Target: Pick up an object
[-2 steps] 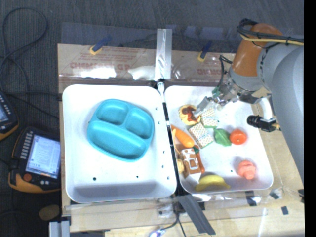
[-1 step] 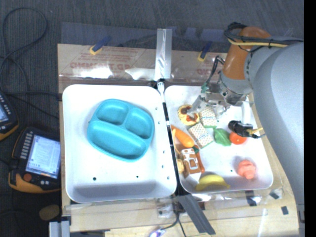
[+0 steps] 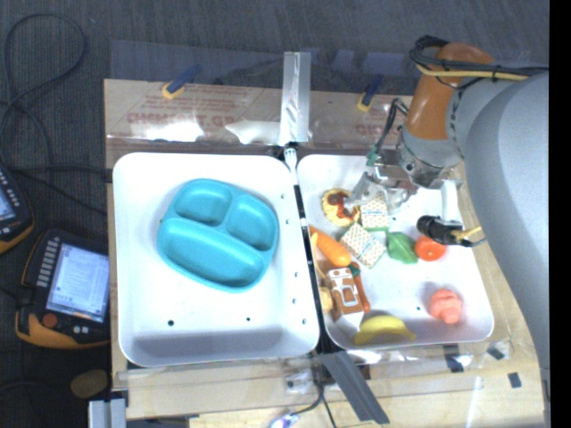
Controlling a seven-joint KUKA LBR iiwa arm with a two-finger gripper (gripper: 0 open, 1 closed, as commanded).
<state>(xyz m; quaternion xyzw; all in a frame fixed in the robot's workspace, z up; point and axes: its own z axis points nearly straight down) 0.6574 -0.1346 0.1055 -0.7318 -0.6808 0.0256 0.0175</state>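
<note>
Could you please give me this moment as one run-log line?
gripper: low over right bin, near waffles | grasp: unclear | blue tray: left bin

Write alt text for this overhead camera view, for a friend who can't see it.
A grey robot arm with an orange band reaches from the right, its gripper low over the right bin above a jumble of toy food, including a carrot, a banana and a tomato. The left bin holds a blue divided plate.

Jumbled toy foods in right bin
</note>
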